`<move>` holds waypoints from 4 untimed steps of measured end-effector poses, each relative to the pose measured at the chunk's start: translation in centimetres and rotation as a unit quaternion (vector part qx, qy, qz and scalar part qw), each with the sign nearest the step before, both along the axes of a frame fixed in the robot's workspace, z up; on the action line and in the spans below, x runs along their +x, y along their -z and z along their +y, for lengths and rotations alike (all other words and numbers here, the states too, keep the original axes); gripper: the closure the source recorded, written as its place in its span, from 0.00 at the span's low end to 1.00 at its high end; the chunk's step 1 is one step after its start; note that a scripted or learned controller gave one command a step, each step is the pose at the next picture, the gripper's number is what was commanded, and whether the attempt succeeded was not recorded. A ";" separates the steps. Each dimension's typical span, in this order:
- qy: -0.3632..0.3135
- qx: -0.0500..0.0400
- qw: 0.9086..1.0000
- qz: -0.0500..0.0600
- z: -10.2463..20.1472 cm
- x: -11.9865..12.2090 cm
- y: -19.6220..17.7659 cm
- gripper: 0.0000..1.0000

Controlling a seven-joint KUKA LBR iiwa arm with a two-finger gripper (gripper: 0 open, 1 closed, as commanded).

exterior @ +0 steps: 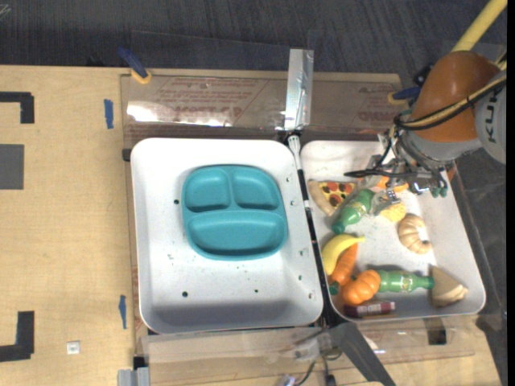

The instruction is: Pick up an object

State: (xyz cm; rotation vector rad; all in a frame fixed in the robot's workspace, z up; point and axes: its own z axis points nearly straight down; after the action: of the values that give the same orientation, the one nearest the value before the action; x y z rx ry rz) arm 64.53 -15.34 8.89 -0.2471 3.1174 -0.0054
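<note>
Camera view: gripper (389, 179) hangs low in the right bin (467, 252), just above the corn cob (392, 208); its grasp cannot be told.

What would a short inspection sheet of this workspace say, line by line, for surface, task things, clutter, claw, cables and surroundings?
Surface: wooden bench bearing two white bins side by side, left bin and right bin.
Task things: toy food in the right bin: pizza slice, croissant, banana, pumpkin, green bottle.
Clutter: teal divided plate in the left bin; blue tape marks on the bench.
Claw: claw low over the far part of the right bin, near the pizza slice; finger state cannot be judged.
Cables: yellow and black cables along the arm's wrist.
Surroundings: dark carpet beyond the bench.
</note>
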 end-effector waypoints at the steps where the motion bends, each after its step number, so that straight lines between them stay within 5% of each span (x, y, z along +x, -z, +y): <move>1: 0.011 0.002 1.000 -0.002 6.7 -0.6 -10.3 1.00; 2: -0.166 0.001 0.986 0.006 3.5 0.9 -1.8 1.00; 3: -0.136 0.000 0.991 -0.002 9.1 2.6 -10.4 1.00; 4: -0.126 0.001 0.992 0.001 10.9 2.4 -12.6 1.00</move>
State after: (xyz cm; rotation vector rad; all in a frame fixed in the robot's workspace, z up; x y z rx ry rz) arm 66.95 -4.47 21.52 -0.6377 3.0633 -0.0001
